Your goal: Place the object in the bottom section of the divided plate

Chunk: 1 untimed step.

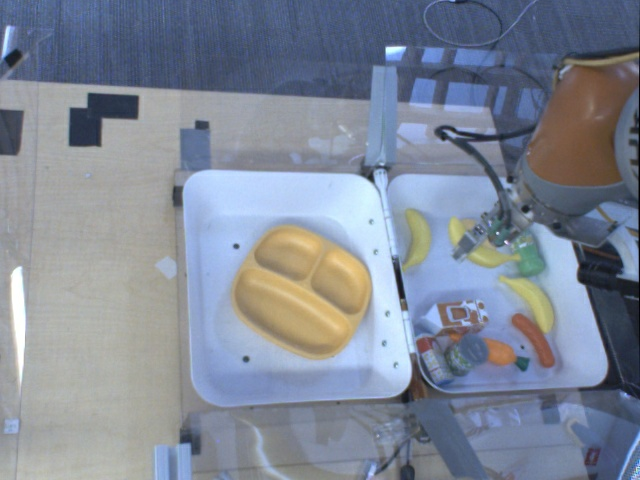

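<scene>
Left bin [205,368]: a yellow divided plate [302,290] is seen lying near its centre, turned at a slant. All three sections are bare. The long section, toward 6 o'clock on the plate, holds nothing, so the placing is judged not yet done.

Arm [580,128]: it is seen reaching in from 3 o'clock, with the orange band above the right bin [590,368].

Right bin: toy food is scattered across it. A banana [417,238] lies at 9 o'clock near the dividing wall. A second banana [532,301] lies past centre toward 4 o'clock, with a sausage [534,339] below it. A small carton [461,314], a can [431,358], a round grey-green item [466,355] and a carrot [503,352] are crowded toward 6 to 7 o'clock. A green piece [530,262] sits just beside the gripper.

Gripper [482,236]: it is placed low over a yellow piece [487,256] at about 12 o'clock from the bin's centre. Whether the pincer is released or clenched cannot be told; the tips are too small and cluttered to read.

Progress: which object is meant is not fixed by the task; the yellow piece under the gripper is judged the likely one. It is seen resting in the right bin, well apart from the plate. Securing, carrying across the wall, and setting down are all judged left to do.
</scene>
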Tool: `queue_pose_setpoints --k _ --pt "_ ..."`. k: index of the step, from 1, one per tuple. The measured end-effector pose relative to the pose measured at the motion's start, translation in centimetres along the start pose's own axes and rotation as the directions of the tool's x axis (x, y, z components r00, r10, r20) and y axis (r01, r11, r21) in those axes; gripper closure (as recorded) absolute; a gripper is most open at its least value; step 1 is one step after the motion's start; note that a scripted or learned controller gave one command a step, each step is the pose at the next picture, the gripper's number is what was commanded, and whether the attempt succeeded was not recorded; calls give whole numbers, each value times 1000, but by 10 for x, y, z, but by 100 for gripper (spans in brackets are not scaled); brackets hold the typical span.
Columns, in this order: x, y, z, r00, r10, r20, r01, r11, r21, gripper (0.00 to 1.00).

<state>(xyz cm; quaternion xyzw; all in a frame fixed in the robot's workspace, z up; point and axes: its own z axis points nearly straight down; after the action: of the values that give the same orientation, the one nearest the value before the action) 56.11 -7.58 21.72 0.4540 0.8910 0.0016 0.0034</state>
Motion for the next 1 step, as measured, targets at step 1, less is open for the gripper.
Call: queue_pose_setpoints --k 1 --pt "22 15 16 996 -92 0 92 996 0 100"
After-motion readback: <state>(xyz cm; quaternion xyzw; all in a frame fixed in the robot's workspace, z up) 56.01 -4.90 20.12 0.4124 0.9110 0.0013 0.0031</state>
